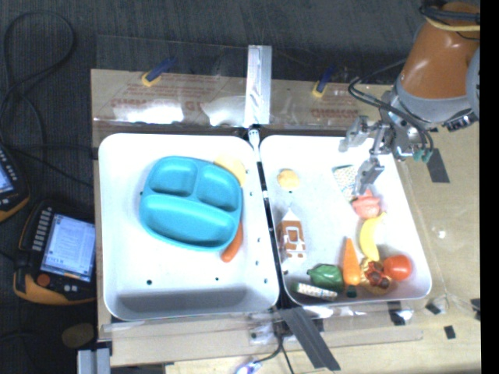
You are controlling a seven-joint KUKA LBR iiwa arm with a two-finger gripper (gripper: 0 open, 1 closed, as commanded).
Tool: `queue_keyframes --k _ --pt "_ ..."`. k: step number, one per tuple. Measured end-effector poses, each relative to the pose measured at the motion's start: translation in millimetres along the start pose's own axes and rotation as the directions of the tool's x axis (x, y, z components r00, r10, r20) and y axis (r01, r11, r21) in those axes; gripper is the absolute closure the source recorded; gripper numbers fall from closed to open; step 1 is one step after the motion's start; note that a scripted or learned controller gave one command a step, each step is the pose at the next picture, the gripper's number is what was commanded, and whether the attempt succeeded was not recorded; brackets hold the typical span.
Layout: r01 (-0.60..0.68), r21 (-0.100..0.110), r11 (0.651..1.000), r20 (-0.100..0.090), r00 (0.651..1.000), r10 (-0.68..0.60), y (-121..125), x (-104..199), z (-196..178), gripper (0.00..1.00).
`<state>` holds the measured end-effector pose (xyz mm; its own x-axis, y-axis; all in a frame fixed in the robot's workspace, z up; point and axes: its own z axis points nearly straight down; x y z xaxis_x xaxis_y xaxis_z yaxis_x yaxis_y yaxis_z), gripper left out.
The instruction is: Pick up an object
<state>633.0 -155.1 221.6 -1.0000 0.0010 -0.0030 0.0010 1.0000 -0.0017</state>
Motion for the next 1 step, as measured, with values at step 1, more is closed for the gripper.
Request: queue_keyframes --k 1 --pt "0.091 0.001 0.996 -0.001 0.996 -0.091 41.1 -10.7 4.9 0.0"
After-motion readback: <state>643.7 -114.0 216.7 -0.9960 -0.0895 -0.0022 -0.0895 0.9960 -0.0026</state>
